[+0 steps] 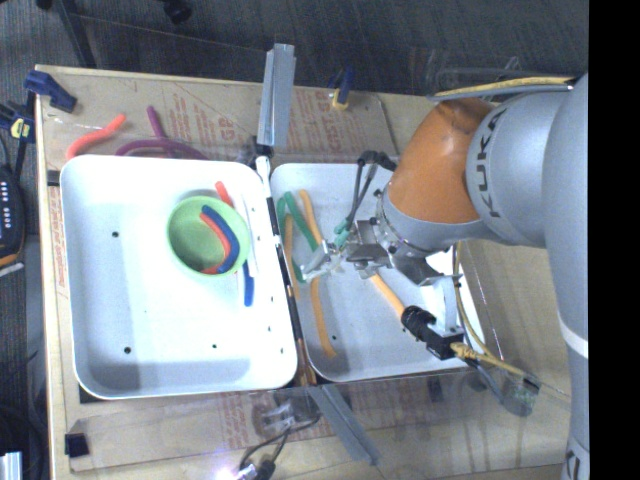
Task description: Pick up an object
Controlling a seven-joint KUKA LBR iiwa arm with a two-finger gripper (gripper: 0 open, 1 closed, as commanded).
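Beside tool, perhaps touching: orange stick.

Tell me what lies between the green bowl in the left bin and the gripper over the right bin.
In the camera view, between the green bowl and the gripper lie a blue strip, the bins' adjoining walls, and green and orange strips.

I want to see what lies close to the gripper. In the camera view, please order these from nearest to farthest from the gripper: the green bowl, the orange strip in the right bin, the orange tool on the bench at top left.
1. Orange strip, right bin, just beside the gripper.
2. Green bowl, left bin, across the divide.
3. Orange tool, on the bench at top left, beyond the left bin.
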